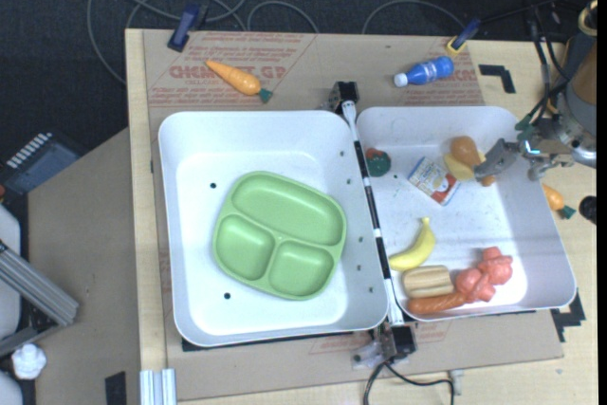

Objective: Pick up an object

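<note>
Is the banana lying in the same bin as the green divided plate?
No: the banana lies in the right bin, while the green divided plate sits in the left bin.

Both bins (190, 147) are white; the divided plate (278, 234) is pale green; the banana (417, 248) is yellow; the octopus toy (485, 274) is coral pink; the carrot (237, 77) is orange with a green tip; the bottle (425, 72) is blue with a white cap; the bench (152, 204) is tan with reddish printed lettering.
</note>
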### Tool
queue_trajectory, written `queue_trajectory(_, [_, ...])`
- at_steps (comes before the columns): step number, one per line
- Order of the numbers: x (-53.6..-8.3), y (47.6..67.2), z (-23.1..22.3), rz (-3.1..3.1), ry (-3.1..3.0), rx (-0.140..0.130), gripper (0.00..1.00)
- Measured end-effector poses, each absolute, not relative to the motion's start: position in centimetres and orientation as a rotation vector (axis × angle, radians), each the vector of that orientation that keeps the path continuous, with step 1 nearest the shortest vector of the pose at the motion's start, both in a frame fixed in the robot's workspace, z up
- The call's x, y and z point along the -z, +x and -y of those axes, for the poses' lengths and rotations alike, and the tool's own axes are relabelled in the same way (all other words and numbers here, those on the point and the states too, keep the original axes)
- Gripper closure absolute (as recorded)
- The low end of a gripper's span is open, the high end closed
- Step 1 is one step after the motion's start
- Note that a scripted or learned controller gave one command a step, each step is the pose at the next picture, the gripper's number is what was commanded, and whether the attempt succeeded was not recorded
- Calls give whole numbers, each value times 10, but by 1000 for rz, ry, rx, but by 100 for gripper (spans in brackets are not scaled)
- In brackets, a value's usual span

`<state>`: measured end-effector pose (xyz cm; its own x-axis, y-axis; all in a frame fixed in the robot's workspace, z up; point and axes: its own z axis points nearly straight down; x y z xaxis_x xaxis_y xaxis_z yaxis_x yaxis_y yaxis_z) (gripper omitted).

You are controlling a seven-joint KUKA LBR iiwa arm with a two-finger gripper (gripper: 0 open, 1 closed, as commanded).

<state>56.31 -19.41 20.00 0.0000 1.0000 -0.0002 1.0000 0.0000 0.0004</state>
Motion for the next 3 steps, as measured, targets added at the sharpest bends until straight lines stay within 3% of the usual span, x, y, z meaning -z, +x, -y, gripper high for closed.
queue_trajectory(1, [-141, 575, 144, -2225, 2222, 1, 0])
queue_trajectory(2, [-89, 660, 161, -2226, 2241, 27, 0])
queue_trajectory(3, [-85, 666, 196, -2222, 2222, 1, 0])
